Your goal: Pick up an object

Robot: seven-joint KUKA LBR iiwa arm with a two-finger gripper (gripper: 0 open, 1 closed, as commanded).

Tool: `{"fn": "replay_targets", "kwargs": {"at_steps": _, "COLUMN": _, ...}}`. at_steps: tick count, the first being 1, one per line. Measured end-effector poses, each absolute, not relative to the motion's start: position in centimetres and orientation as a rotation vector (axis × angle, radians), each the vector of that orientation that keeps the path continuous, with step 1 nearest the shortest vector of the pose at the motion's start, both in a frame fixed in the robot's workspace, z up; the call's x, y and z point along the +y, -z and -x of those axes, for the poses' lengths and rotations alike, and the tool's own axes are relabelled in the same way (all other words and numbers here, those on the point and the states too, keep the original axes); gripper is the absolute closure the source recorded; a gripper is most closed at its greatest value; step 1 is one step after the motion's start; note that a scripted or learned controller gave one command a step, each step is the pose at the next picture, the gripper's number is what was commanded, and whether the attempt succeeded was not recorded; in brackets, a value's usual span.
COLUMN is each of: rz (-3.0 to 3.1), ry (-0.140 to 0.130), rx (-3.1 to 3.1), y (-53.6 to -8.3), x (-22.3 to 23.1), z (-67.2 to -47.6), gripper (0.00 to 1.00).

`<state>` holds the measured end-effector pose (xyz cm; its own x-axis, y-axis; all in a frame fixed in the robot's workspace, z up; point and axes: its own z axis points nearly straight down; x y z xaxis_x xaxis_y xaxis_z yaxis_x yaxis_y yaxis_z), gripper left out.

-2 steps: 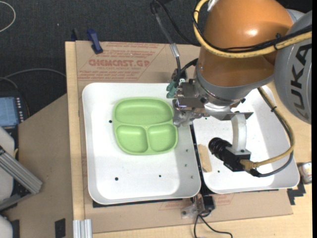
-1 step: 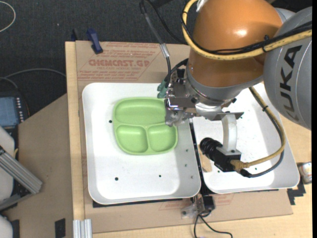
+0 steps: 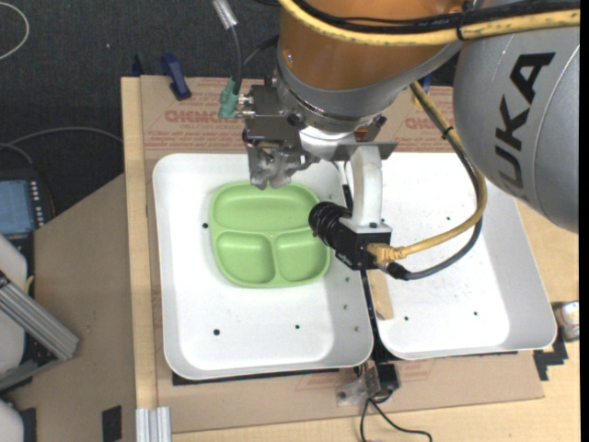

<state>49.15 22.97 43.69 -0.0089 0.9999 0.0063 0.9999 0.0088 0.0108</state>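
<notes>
Currently the green divided tray [image 3: 267, 236] lies flat in the left white bin [image 3: 184, 320], toward that bin's right side, with its single large compartment toward the far end and two smaller compartments toward the near end. The gripper [image 3: 270, 175] hangs over the tray's far rim, at or just above its edge; the state of the jaws cannot be determined. The right white bin [image 3: 460, 320] sits directly beside the left one.

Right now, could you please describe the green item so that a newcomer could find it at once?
Of the two white bins side by side, look in the left bin. Below the claw lies a green tray, rounded and split into three compartments, the one coloured thing on the white.
</notes>
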Motion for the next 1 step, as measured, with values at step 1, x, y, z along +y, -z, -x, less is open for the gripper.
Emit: {"fn": "replay_targets", "kwargs": {"at_steps": 1, "rz": -2.226, "ry": -0.006, "rx": 2.213, "y": -46.29, "x": 15.16, "z": -47.92, "gripper": 1.00}}
